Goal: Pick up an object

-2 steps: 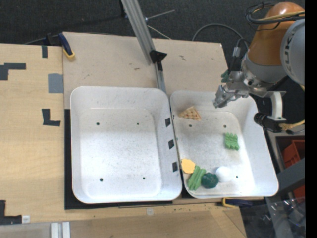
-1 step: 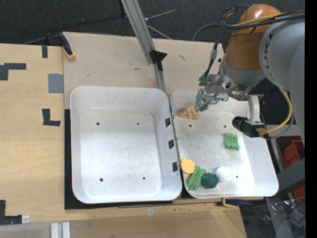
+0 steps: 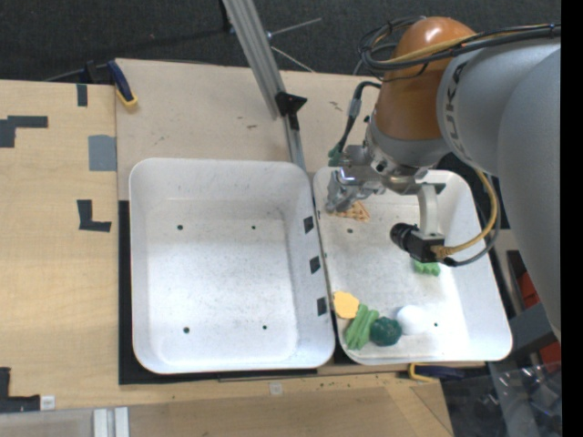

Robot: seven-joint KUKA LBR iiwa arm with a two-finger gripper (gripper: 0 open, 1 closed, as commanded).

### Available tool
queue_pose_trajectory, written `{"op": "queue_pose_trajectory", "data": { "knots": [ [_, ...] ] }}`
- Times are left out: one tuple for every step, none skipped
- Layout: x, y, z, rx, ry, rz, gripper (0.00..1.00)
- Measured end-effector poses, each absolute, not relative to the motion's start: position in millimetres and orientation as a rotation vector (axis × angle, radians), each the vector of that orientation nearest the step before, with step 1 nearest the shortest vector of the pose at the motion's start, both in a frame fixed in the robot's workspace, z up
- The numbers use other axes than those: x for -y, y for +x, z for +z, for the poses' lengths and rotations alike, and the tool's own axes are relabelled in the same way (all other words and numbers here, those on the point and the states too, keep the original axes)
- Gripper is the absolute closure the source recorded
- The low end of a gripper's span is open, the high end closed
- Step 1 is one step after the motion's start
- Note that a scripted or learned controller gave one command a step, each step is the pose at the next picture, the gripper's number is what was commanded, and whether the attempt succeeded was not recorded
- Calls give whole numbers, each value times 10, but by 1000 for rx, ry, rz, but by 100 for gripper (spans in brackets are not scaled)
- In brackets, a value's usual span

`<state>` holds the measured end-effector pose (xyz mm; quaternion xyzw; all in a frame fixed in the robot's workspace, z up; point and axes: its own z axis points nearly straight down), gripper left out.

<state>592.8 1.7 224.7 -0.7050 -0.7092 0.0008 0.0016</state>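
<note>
My gripper hangs low over the far left part of the right bin, directly over a small tan-orange piece that lies on the bin floor. The piece shows just under and to the right of the fingertips; I cannot tell whether they touch it. Near the bin's front left lie a yellow-orange piece, a light green ridged piece, a dark green round object and a white ball. A bright green piece lies mid-bin, partly under a black fitting on the arm.
The left bin stands beside the right one, their rims meeting at a ridge with black clips. A slanted metal pole crosses above the far side. The bulky grey arm covers the right bin's far right corner.
</note>
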Motion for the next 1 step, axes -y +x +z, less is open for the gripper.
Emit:
{"op": "queue_pose_trajectory", "data": {
  "knots": [
    [-627,5818,2324,2229,-2210,0,100]
  ]
}}
